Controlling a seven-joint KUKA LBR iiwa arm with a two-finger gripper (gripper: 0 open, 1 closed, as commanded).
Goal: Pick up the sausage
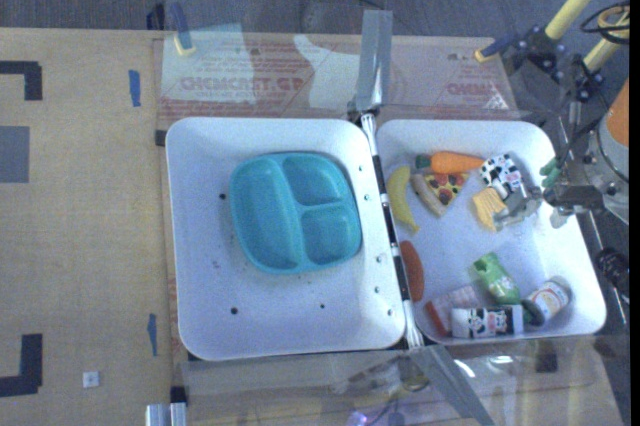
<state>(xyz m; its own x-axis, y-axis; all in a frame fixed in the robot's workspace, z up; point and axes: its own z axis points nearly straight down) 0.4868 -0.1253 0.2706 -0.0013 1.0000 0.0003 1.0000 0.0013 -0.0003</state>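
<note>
The sausage (411, 271) lies in the right bin (585, 314), pressed along its left wall, below the banana (401, 198) and above the cluster of packets at the bin's bottom edge. It is a slim reddish-brown piece, lengthwise parallel to the wall.

The end effector (527, 205) hovers near the right bin's upper right, just beside the yellow corn (488, 206) and the black-and-white cow toy (503, 173). Whether it is open or closed I cannot tell; nothing is visibly gripped in it. It is well apart from the sausage, with the pizza slice (441, 189) and bare bin floor between.

The risks come mostly from the sausage's position. Because it hugs the wall, one side of the grip may strike the rim or the divider between the bins and never get round the piece. A grip aligned along its length instead of across it would probably slip off. The banana and the white bottle (487, 321) sit near either end, so a slightly misplaced descent could catch one of them instead. The left bin (200, 314) holds a blue tray (296, 211).
</note>
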